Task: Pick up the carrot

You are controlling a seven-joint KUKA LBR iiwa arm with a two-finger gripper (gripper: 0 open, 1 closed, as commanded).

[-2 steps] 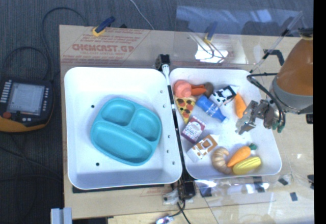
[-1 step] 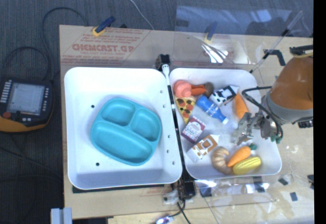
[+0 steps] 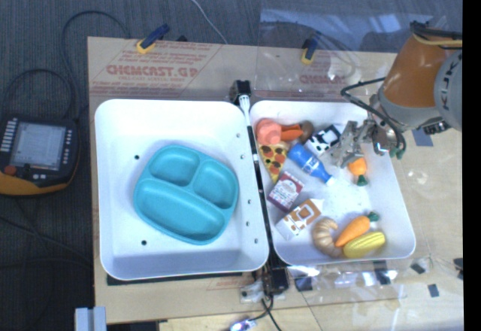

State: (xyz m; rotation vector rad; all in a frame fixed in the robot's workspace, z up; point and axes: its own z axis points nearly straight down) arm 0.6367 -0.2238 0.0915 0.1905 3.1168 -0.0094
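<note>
The gripper (image 3: 353, 147) hangs low over the far right part of the right bin (image 3: 402, 205); whether it is spread or pressed together cannot be told. A small orange piece (image 3: 358, 166) lies just beside it. The carrot (image 3: 353, 229) lies at the near right, close to the bin's near rim, touching a yellow fruit (image 3: 364, 244) and a bread roll (image 3: 325, 235). The left bin (image 3: 120, 126) holds a blue divided tray (image 3: 186, 192), with bare white floor around it.

Grey arm (image 3: 451, 89) at right of frame, broad orange band above wrist. Black cables looping beside metallic end effector (image 3: 352, 147).
</note>
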